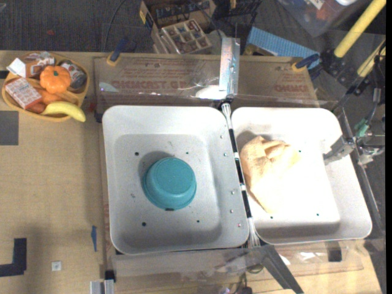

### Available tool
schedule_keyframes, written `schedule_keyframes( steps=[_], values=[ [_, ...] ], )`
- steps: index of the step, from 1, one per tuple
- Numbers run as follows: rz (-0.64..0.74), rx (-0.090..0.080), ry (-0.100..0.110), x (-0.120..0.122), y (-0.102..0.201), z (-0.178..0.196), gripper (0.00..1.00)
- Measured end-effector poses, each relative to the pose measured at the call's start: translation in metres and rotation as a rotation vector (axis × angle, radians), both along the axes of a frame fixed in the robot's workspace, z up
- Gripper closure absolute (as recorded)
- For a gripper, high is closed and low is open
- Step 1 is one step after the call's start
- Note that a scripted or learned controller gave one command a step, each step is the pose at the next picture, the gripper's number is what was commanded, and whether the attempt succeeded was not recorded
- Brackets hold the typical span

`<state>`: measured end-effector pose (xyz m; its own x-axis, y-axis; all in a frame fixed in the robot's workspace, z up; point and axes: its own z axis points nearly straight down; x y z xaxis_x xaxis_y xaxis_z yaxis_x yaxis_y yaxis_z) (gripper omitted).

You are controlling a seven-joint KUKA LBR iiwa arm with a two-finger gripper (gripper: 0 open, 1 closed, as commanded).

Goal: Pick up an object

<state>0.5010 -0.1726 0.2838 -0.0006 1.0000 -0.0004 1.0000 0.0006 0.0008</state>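
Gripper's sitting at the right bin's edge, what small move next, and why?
Probably shift the gripper left, toward the tan cloth. The cloth lies bunched against the right bin's left wall, apart from the gripper at the right rim. It is the nearest object; the teal bowl sits in the left bin.

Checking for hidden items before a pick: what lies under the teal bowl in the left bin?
The teal bowl sits upside down on the left bin's white floor. Whatever is beneath it is covered and cannot be seen.
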Motion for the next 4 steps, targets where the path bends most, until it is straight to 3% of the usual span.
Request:
schedule_keyframes(
  steps=[1, 2, 3, 4],
  values=[
    [-0.038, 0.0, 0.0, 0.08, 0.007, -0.159, 0.0],
    [0.116, -0.003, -0.009, 0.126, 0.041, -0.194, 0.0],
    [0.187, -0.004, -0.011, 0.143, 0.075, -0.194, 0.0],
    [0.185, -0.003, -0.016, 0.144, 0.075, -0.182, 1.0]
  ],
)
